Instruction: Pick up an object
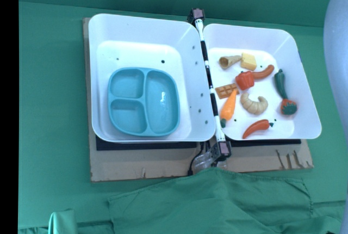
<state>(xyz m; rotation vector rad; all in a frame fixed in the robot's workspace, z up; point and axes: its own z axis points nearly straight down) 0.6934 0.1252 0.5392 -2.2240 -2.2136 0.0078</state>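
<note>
The right bin (304,118) holds several toy foods: a cone (229,61), a yellow cheese block (249,61), a red sausage (265,72), a red-orange pepper (244,80), a brown waffle (226,90), a carrot (228,106), a croissant (255,103), a red chili (256,128), a green pepper (280,84) and a dark red-green piece (289,107). A grey part of the arm (336,26) rises along the right edge, above the bin's far right side.
The left bin (109,29) holds a teal three-compartment plate (144,101). A black-and-white bar (209,83) runs between the bins. Both bins rest on a cardboard sheet (136,167). Green cloth (217,203) bunches at the front.
</note>
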